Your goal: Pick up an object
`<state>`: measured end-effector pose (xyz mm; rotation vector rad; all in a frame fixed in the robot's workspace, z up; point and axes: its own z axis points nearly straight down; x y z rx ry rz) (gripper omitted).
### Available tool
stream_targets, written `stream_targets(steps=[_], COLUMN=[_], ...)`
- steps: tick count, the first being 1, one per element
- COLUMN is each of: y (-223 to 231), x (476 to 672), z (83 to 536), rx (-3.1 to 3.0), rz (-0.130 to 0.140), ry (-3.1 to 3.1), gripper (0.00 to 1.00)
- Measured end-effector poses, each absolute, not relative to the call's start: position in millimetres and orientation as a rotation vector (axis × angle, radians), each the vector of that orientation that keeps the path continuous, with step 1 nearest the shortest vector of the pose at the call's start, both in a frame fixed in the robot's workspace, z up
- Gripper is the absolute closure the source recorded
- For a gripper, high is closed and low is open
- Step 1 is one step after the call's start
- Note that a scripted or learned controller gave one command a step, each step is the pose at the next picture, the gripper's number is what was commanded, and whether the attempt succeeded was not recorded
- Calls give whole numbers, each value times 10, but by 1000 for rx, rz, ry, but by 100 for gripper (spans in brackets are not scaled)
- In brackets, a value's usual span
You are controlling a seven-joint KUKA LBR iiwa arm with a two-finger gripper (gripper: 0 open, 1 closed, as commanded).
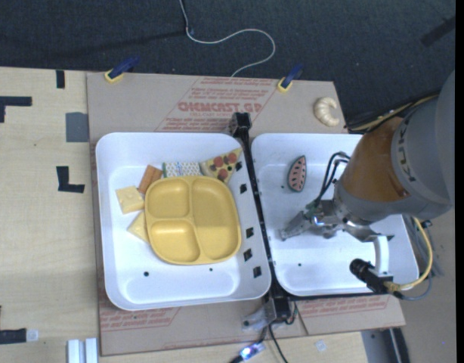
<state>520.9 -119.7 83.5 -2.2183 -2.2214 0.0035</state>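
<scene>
Red slice (296,174) lies up-left of your hand (291,231), long axis near vertical; whether it's open, I cannot tell.

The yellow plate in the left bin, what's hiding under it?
Poking out from under the yellow plate are flat pieces: a pale square, an orange-brown one and a patterned strip. How far they run underneath, or whether more lies there, is covered.

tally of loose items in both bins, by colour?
Yellow: 3 — divided plate, two pale yellow pieces
Orange-brown: 1 — block
Multicoloured: 2 — patterned piece, pizza slice
Red: 1 — watermelon slice
Total: 7
</scene>
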Motion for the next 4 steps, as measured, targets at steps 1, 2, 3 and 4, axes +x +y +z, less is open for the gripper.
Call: stream_targets(steps=[1, 2, 3, 4], y=[-1198, -1140, -1152, -1146], x=[5215, 5244, 5265, 5269], z=[965, 1398, 2024, 2253], rx=[-2219, -2220, -2222, -2220], rz=[2, -2, -3, -1], ry=[-2222, -2224, -2225, -2223], gripper=[100, 100, 100, 100])
